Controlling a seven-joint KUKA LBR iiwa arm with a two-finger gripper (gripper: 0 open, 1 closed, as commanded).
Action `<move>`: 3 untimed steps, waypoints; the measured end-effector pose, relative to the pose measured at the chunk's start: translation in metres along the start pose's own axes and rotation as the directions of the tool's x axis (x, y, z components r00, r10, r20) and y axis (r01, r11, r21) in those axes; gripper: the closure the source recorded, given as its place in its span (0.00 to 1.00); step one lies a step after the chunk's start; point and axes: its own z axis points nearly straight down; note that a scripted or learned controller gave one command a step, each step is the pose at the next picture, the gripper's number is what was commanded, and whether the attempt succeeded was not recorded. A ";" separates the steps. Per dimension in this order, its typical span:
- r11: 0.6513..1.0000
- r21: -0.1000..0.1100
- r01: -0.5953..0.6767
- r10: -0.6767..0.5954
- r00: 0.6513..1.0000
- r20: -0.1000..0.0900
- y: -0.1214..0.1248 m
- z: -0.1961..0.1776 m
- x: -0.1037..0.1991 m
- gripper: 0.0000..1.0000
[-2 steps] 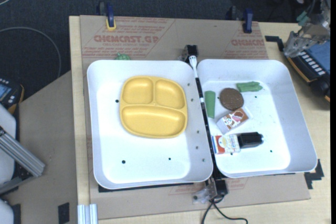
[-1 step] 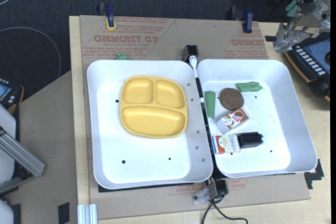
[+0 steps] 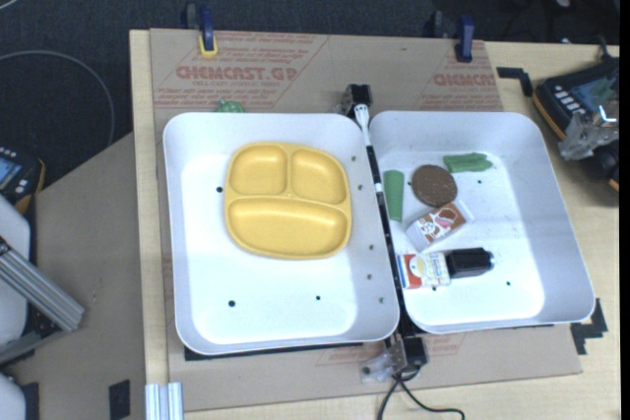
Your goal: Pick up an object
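Nearest the camera, a black cable [image 3: 409, 395] is trailing off the front edge of the brown board [image 3: 295, 64] that is carrying both bins.

In the right bin [image 3: 551, 241], toward its front left, a black oblong object [image 3: 469, 261] is lying flat, its left end touching a white packet with red and yellow print [image 3: 423, 270]. Just behind them a smaller red-and-white packet [image 3: 437, 224] is lying tilted. Behind that a brown round disc [image 3: 433, 184] is sitting flat, touching the packet's far corner. A green stick [image 3: 394, 195] is lying along the bin's left wall, beside the disc. A flat green piece [image 3: 467, 163] is resting just beyond the disc, toward the back.

In the left bin [image 3: 197, 241], a yellow divided plate [image 3: 288, 200] is sitting in the rear half.

Farther back, a small green thing [image 3: 229, 106] is lying on the board just outside the left bin's far rim, and two blue clamps [image 3: 206, 20] [image 3: 465, 39] are gripping the board's back edge.

My gripper [image 3: 589, 128] is hanging at the right edge, outside the right bin, well apart from everything in it. I cannot tell whether it is spread or pressed together. I am holding nothing that I can see.
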 end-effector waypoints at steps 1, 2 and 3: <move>1.000 -0.017 0.016 -0.016 1.000 0.001 -0.026 -0.079 0.077 1.00; 1.000 -0.004 0.020 -0.020 1.000 -0.004 -0.068 -0.077 0.202 1.00; 1.000 -0.017 0.023 -0.023 1.000 -0.005 -0.090 -0.156 0.298 1.00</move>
